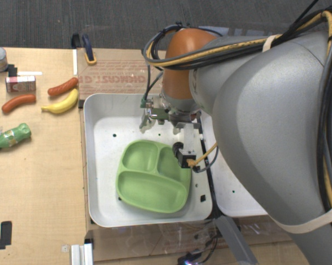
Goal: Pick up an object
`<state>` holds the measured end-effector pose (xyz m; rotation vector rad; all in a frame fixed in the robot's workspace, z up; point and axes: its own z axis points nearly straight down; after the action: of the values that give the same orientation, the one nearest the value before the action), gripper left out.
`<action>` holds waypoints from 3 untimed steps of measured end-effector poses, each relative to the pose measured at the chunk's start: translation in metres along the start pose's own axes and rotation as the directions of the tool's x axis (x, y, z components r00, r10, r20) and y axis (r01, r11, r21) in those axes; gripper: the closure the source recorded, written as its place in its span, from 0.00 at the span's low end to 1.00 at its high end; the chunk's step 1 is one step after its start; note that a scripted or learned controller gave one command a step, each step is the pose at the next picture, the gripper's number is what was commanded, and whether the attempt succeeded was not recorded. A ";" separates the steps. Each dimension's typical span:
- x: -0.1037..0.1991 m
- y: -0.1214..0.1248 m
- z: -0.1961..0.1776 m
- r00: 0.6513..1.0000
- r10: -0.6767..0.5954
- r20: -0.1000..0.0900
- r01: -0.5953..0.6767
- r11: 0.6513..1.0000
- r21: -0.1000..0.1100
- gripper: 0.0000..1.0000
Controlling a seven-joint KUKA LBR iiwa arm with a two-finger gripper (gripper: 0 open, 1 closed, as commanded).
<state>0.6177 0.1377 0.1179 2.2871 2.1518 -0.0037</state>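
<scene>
Arm (pixel 265 120): grey, with an orange band above the wrist; it reaches in from the right and covers most of the right side of the scene.
Bench (pixel 33 203): pale wood, bare at the near left.
Left bin (pixel 100 148): white and shallow, holding a single plate.
Right bin (pixel 237 200): white, largely hidden under the arm.
Cardboard sheet (pixel 116 76): brown, flat, just beyond the left bin's far edge.
Plate (pixel 155 175): green, divided into three compartments, lying flat in the near half of the left bin.
Gripper (pixel 166 117): over the far half of the left bin, just beyond the plate's far rim; whether it is spread or pressed together cannot be told, and nothing is seen in its grasp.
Bottle (pixel 11 137): green, on its side at the left edge of the bench.
Banana (pixel 62 104): yellow, just left of the bin's far left corner.
Two sausages (pixel 63 86): red, one touching the banana's far side, the other further left.
Small box (pixel 20 84): far left, near the sausages.
</scene>
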 end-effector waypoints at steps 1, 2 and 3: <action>0.030 -0.053 0.018 1.000 -0.026 -0.003 0.025 0.999 -0.030 0.00; -0.012 0.034 0.026 0.996 -0.089 0.000 0.089 0.996 0.000 0.00; 0.055 -0.037 0.026 0.972 -0.234 -0.001 0.234 0.972 0.002 0.00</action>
<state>0.5842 0.1950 0.0916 2.0188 2.4085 -0.0047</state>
